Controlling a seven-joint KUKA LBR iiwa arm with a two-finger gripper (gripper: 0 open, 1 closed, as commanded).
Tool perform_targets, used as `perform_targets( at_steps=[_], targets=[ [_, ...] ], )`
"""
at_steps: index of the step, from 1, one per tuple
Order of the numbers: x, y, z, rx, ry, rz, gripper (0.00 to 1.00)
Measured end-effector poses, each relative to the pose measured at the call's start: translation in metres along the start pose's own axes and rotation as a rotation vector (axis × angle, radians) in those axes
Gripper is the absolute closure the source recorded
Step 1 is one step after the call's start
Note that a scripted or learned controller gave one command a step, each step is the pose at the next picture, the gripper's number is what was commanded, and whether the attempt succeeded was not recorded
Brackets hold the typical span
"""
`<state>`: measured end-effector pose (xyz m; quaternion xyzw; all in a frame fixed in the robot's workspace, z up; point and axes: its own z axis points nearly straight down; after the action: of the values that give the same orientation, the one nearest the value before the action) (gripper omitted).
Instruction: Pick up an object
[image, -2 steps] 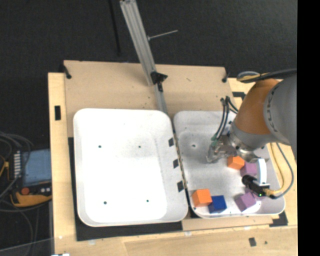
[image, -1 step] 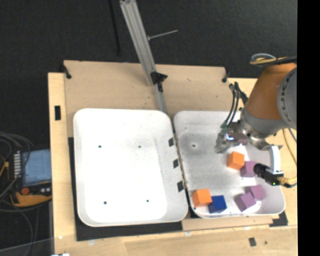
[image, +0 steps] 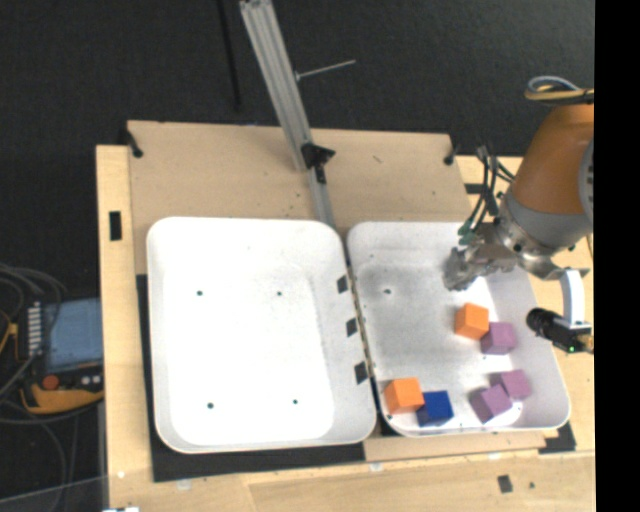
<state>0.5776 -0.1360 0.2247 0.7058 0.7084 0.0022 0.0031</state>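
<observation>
The right bin (image: 400, 262) holds several small blocks. An orange block (image: 471, 321) lies mid-right with a purple block (image: 499, 338) touching its right side. Two more purple blocks (image: 503, 393) sit near the front right corner. Another orange block (image: 404, 394) and a blue block (image: 435, 408) lie together at the front edge. My gripper (image: 462, 272) hangs over the right bin's upper right part, just above and behind the mid-right orange block. Nothing shows between its fingers.
The left bin (image: 245, 330) stands beside the right one, joined by small clips. A slanted metal pole (image: 290, 110) rises behind the bins. The arm's orange band (image: 555, 160) looms over the right bin's far right corner. Cables and a box lie off the bench at left.
</observation>
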Motion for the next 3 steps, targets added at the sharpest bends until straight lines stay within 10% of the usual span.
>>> perform_targets(
  at_steps=[3],
  targets=[
    [0.149, 0.020, -0.002, 0.008, 0.002, -0.002, 1.00]
  ],
)
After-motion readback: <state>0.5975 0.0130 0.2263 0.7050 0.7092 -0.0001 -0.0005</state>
